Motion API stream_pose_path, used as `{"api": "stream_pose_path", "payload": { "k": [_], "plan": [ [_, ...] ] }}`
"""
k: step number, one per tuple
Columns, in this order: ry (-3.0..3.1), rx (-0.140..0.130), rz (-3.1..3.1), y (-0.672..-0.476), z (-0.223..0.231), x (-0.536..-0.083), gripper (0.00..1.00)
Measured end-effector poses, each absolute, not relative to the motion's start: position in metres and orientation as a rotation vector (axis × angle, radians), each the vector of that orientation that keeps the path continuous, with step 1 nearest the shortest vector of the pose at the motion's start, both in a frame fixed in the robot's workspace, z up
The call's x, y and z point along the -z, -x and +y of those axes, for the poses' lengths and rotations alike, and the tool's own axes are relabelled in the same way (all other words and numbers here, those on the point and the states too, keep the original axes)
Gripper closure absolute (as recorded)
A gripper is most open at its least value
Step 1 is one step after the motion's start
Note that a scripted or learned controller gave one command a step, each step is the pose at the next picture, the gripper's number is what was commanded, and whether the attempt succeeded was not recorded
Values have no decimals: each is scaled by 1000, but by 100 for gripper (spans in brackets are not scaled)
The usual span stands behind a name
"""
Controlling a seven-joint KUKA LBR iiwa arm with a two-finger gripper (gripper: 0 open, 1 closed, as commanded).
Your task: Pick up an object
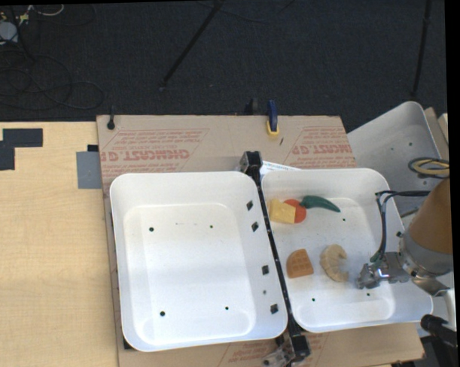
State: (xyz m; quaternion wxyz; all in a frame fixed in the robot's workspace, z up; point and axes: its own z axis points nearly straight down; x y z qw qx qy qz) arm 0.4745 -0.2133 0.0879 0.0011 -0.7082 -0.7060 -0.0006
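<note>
Your gripper [367,277] hangs low over the right bin [370,317], toward its 4 o'clock corner, and you cannot tell whether it is parted or closed, though nothing shows held in it. Just beside it at 9 o'clock lies the beige curved piece [335,262], its long axis running roughly 12 to 6, with the tan block [298,263] farther along that same line.

2 white bins [185,188]. Yellow block [281,210] with orange-red piece [298,212], green pepper [321,204], tan-orange chunk [298,263], beige shell [335,262]. Arm [435,224] orange band.
</note>
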Motion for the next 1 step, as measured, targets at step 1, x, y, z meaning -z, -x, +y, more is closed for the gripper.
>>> {"api": "stream_pose_path", "payload": {
  "k": [1],
  "plan": [
    [2221,0,-2222,-518,-214,-88,100]
  ]
}}
